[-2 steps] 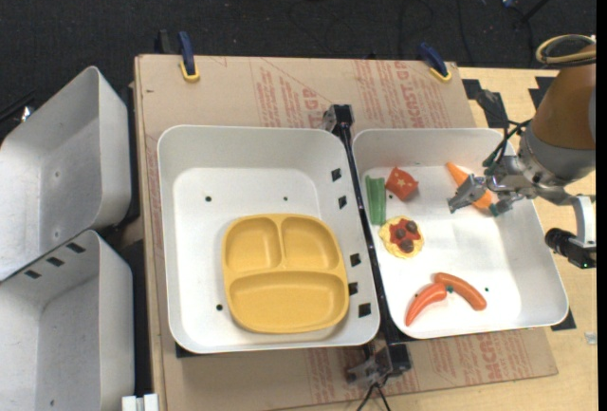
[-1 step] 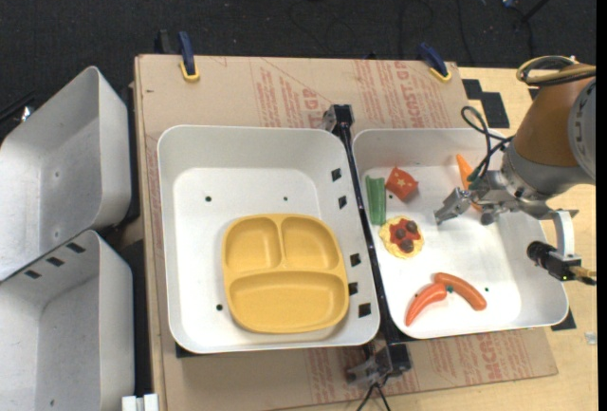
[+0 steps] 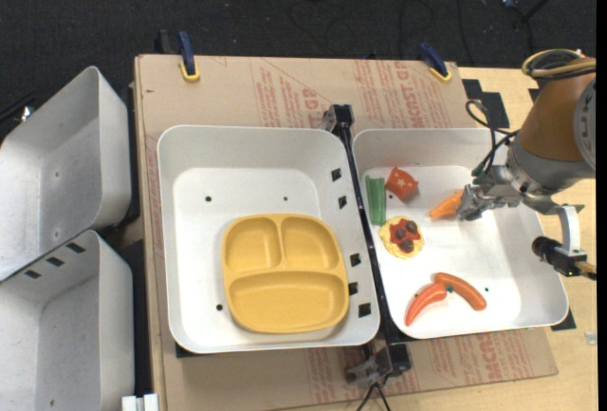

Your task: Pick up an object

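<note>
The grey arm with its orange band (image 3: 558, 124) reaches in from the right over the right shallow white bin (image 3: 531, 300). Its end effector (image 3: 471, 204) sits low in that bin's upper middle, right against the small orange carrot-shaped toy (image 3: 446, 206); whether it is wide, narrow, or gripping the carrot cannot be told from this slant.

To the left of the carrot lies a small red pepper-like toy (image 3: 402, 183), and a flat green strip (image 3: 377, 199) rests along the bin's left wall. Below them sits a round yellow toy tart topped with dark berries (image 3: 403, 236). Near the bin's front lie two crossed orange-red sausage-shaped toys (image 3: 444, 295).

The left shallow white bin (image 3: 190, 210) holds a yellow plastic divided plate with three compartments (image 3: 284, 272). Both bins rest on a brown cardboard-covered worktop (image 3: 275, 82).
</note>
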`<state>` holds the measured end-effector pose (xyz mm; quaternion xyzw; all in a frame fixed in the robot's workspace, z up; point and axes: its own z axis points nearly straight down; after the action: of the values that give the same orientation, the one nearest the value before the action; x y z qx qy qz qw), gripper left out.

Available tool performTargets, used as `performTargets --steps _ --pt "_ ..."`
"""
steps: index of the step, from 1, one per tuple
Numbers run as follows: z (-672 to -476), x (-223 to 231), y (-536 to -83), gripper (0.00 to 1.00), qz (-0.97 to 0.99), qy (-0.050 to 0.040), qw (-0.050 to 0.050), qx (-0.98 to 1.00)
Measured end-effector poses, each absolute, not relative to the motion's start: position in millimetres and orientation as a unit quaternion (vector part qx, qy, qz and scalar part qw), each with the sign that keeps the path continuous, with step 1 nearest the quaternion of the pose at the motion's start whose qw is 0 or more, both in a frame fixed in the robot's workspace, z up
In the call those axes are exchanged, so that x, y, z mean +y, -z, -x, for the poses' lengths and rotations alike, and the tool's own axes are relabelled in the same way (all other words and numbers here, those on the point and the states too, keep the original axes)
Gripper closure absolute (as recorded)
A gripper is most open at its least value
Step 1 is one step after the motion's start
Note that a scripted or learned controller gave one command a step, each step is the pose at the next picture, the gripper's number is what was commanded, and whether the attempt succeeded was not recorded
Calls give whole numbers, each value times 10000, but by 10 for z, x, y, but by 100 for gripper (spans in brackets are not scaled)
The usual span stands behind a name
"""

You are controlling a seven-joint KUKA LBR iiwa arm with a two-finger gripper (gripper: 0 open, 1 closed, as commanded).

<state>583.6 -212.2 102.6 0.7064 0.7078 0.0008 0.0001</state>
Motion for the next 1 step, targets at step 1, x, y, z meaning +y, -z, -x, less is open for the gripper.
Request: performTargets --steps 1 --pt "-5831 -2049 -1632 100 -7060 -12 23 7082"
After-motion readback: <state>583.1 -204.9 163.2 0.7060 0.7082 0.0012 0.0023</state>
